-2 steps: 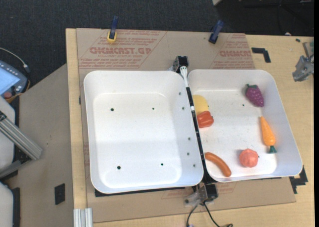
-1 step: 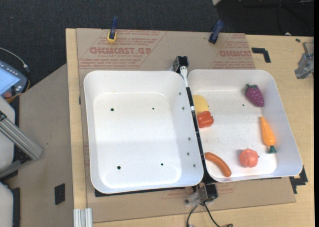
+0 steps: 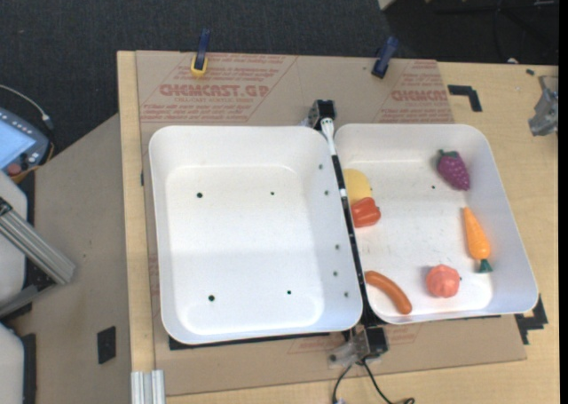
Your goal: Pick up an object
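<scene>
The right white bin (image 3: 410, 232) holds several toy foods. A purple grape bunch (image 3: 453, 170) lies at its far right. Below it, along the right wall, is an orange carrot (image 3: 476, 235). A pink-red round fruit (image 3: 443, 281) and an orange sausage (image 3: 389, 292) rest near the front rim. A yellow piece (image 3: 357, 184) and a red piece (image 3: 365, 212) touch each other against the left wall. A grey part of my gripper (image 3: 543, 111) shows at the right edge, outside the bin and well clear of every object.
The left white bin (image 3: 240, 233) stands beside the right one, their walls touching. Both sit on a brown board (image 3: 257, 83) fixed with a yellow-blue clamp (image 3: 201, 54) and a blue clamp (image 3: 385, 57). Cables run out at the front (image 3: 359, 358).
</scene>
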Controlling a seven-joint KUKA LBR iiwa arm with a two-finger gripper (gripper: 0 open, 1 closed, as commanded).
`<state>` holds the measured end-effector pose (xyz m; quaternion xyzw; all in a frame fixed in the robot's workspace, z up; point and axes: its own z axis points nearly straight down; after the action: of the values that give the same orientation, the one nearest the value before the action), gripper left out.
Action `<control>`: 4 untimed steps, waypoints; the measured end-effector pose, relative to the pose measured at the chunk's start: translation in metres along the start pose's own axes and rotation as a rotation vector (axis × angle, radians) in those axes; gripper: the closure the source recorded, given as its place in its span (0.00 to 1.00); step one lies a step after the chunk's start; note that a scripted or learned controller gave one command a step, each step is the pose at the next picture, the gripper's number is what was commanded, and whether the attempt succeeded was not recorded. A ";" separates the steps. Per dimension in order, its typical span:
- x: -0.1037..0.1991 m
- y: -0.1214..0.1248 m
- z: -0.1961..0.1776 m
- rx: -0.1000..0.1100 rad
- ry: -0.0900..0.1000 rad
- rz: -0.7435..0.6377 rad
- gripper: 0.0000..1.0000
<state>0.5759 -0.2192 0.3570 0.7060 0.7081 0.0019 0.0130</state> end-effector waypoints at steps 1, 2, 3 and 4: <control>0.000 0.001 -0.010 -0.004 -0.003 -0.001 1.00; -0.001 0.002 -0.021 -0.008 -0.005 -0.001 1.00; -0.001 0.003 -0.032 -0.012 -0.008 -0.002 1.00; -0.001 0.004 -0.043 -0.016 -0.011 -0.002 1.00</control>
<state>0.5788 -0.2200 0.3998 0.7050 0.7089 0.0036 0.0227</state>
